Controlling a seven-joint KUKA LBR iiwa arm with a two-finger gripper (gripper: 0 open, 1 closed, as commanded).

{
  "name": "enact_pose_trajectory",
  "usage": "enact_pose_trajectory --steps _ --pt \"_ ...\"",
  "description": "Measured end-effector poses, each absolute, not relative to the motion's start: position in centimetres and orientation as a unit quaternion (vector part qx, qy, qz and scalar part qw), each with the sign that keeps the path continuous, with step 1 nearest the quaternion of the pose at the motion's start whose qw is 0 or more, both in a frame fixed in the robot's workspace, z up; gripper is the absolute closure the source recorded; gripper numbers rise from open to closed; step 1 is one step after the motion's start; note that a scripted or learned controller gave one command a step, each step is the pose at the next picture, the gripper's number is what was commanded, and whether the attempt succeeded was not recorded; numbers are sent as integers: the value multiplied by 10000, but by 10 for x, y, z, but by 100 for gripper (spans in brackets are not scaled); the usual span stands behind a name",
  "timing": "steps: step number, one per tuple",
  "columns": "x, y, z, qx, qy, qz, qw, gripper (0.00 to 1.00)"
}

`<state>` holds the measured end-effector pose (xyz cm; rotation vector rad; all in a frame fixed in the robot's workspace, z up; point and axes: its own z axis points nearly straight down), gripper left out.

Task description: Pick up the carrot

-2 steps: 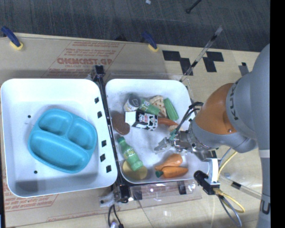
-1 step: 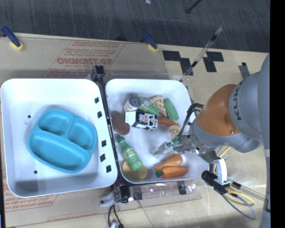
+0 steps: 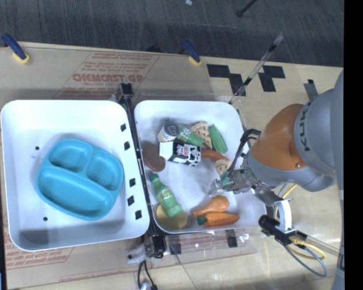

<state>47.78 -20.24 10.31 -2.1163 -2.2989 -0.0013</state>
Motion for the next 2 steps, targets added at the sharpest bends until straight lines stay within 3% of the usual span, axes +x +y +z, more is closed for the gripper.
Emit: enact_pose_trajectory --steps 1,2 --pt "477 -151 119 -7238 -6899 7 49 100" --pt "476 -152 119 -7241 -6897 12 48 0"
